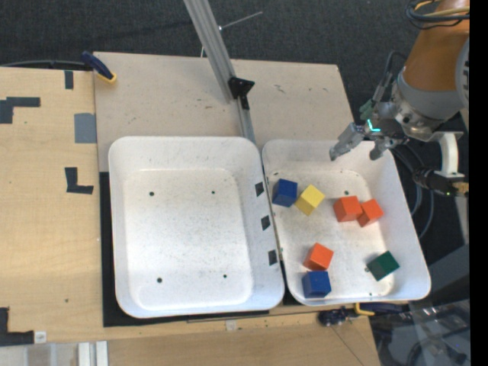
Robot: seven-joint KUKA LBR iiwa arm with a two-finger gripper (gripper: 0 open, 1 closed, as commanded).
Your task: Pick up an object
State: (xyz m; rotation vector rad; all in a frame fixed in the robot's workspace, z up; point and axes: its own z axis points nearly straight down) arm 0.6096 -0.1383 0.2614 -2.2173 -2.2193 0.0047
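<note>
The right bin holds several small blocks: a blue cube beside a yellow cube, two orange blocks touching each other, another orange cube above a second blue cube, and a dark green cube. My gripper hovers over the bin's far right corner, open, its two grey fingers spread with nothing between them. It stands well above and beyond the orange pair.
The left bin lies beside the right one on the wooden bench. A slanted metal pole runs down to the gap between the bins. A blue and yellow tool rests at the far left.
</note>
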